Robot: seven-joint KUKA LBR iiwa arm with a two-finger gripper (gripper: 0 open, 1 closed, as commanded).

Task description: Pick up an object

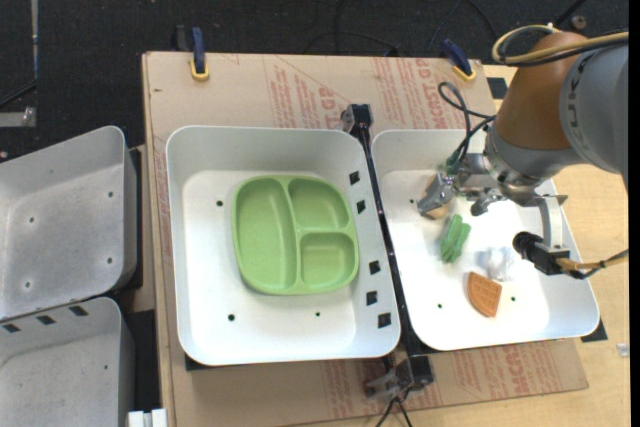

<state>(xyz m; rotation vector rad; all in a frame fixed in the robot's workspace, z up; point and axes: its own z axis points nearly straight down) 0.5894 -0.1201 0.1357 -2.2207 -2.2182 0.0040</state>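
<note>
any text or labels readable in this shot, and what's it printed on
Red lettering on the brown cardboard sheet under the two bins: it is printed upside down and partly covered, too blurred to read for sure.
More red print on the cardboard's front edge: too small to read.
Green divided plate, left bin, right bin and arm: no text visible.

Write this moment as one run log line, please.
hand: over right bin | nearest: green object | nothing seen held | left bin: green plate
</note>
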